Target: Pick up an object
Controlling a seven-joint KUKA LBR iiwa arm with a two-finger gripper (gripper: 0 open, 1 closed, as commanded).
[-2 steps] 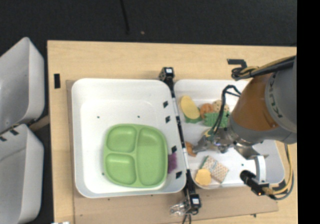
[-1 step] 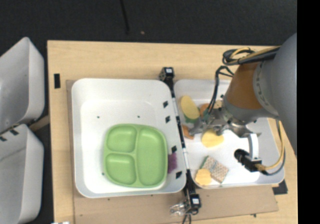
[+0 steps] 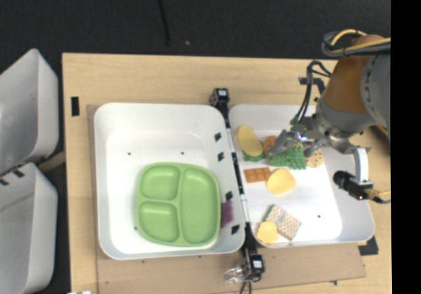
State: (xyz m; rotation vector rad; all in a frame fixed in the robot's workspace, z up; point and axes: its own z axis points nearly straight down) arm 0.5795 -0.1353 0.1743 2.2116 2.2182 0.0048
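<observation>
reaching in from the right, hung over the right bin (image 3: 348,223) with the gripper (image 3: 294,143) low at that bin's upper middle, just above a green leafy toy (image 3: 293,156). could not tell whether clenched or released: fingertips lost against the green toy and a small orange piece (image 3: 270,144) beside it. nothing seen clearly between the fingers.

lay in the right bin: a pale yellow oval piece (image 3: 249,141), long axis running from upper left to lower right, near the divider; a flat orange-brown wafer (image 3: 257,174), long axis roughly level across the view, below it; a yellow rounded piece (image 3: 281,181) just right of the wafer; a checkered square packet (image 3: 284,222) tilted on a corner lower down, touching another small yellow piece (image 3: 267,233) at the bin's lower left corner. green toy stretched roughly left to right, a speckled tan piece (image 3: 315,159) at its right end.

sat in the left bin (image 3: 118,122): a green divided tray (image 3: 179,204), toward the lower right. rested both bins on a wooden desk (image 3: 164,75).
</observation>
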